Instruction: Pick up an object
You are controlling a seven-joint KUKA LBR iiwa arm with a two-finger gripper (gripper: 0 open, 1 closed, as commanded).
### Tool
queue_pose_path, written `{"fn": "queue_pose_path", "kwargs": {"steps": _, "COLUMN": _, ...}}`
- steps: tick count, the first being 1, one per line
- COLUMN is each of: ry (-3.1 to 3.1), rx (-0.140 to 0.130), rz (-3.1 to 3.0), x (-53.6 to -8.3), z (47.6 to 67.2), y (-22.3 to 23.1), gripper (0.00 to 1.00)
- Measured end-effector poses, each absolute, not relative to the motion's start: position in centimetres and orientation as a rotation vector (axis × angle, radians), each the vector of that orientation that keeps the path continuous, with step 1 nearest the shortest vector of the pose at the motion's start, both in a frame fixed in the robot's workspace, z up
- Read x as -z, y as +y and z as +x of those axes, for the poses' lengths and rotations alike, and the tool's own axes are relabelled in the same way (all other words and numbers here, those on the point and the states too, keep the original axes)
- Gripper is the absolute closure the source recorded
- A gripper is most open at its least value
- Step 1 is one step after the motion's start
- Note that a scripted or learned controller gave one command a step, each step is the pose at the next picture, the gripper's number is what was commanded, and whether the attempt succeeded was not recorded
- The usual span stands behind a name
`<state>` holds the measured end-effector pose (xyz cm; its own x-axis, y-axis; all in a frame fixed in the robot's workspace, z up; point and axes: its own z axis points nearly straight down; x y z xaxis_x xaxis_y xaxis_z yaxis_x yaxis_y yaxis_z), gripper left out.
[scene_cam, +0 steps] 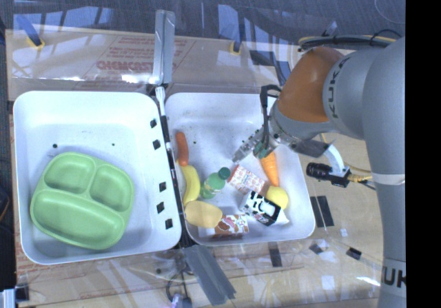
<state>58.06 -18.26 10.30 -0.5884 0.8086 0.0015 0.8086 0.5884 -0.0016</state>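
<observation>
— Grey carpet lies behind the bench (83, 52), and clear plastic sheets with shiny reflections cover the wood around the two white bins. What do you see of the arm?

— It (358, 93) comes from the right, grey metal with a smooth orange band, and bends down into the right bin (207, 110). The gripper (253, 148) is low inside this bin, just at the leafy end of a toy carrot (270, 169).

— Does it hold the carrot?

— I cannot tell. The metal parts at its tip look thin and blurred, and how far it is open I cannot say.

— And the other things?

— All look like smooth plastic. A thin red sausage (181, 148) lies near the left wall of this bin, a curved yellow banana (191, 184) below it, then a small green bottle (213, 184), a red-white carton (245, 180), a black-white packet (262, 209), a round lemon (278, 197) and a pale potato shape (202, 214) close together at the front.

— And the left bin (83, 110)?

— It bears a green tray (81, 200) with three rounded compartments, matte.
</observation>
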Motion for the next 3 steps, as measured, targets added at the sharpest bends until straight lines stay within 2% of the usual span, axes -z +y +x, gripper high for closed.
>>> {"fn": "queue_pose_path", "kwargs": {"steps": 1, "ry": -2.798, "rx": -0.001, "rz": -1.424, "x": -10.3, "z": 58.1, "y": -18.2, "gripper": 0.0}}
{"fn": "queue_pose_path", "kwargs": {"steps": 2, "ry": -2.543, "rx": 0.003, "rz": -1.833, "x": -9.2, "z": 53.0, "y": -20.3, "gripper": 0.0}}
{"fn": "queue_pose_path", "kwargs": {"steps": 3, "ry": -2.547, "rx": 0.001, "rz": -1.829, "x": -10.2, "z": 53.1, "y": -20.3, "gripper": 1.0}}
